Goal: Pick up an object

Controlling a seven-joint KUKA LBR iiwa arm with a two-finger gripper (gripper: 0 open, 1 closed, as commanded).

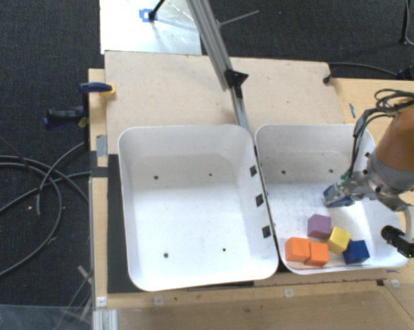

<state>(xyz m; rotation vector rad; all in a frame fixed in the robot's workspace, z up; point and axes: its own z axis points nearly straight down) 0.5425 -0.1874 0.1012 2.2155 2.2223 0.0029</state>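
I saw four blocks bunched at the near edge of the right bin (289, 150): a purple block (320, 225), a yellow block (339, 239), a blue block (356, 251) and an orange block (307, 251). My gripper (336, 196) hung just above the purple one, apart from it; whether it was clenched, I could not tell. The left bin (135, 184) sat alongside.
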